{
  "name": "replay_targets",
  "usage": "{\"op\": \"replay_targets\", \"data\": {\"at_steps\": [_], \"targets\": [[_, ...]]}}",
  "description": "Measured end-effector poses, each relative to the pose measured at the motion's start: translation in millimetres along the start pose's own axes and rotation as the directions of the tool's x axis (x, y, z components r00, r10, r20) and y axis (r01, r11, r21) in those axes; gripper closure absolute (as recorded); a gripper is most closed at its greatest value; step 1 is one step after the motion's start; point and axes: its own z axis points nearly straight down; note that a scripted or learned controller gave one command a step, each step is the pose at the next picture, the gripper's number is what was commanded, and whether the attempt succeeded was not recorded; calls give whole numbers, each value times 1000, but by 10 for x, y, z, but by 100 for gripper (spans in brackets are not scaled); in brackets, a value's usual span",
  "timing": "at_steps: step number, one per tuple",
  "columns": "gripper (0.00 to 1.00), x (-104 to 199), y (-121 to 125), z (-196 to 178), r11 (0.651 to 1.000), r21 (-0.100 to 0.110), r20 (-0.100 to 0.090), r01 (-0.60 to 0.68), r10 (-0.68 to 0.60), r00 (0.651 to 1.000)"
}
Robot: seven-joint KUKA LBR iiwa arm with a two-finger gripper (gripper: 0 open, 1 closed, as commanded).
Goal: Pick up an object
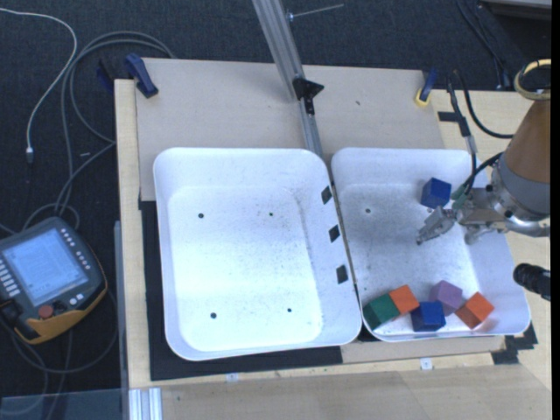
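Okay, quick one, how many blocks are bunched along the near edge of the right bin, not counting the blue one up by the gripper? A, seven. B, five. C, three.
B: along the near edge of the right bin sit a green block, an orange block, a blue block, a purple block and another orange block.

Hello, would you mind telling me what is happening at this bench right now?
A robot arm reaches in from the right over the right-hand bin, trying to pick up an object. Its tool hangs over the bin floor, just below a lone blue block. Five more blocks, green, orange, blue, purple and orange, sit along the near edge. Nothing is visibly gripped yet.
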Motion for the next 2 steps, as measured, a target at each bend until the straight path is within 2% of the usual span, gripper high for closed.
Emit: {"op": "replay_targets", "data": {"at_steps": [1, 2], "targets": [[0, -105, -266, -331, 1000, -3, 2, -1, 1, 1000], [0, -455, 311, 571, 1000, 4, 1, -1, 1, 1000]]}}
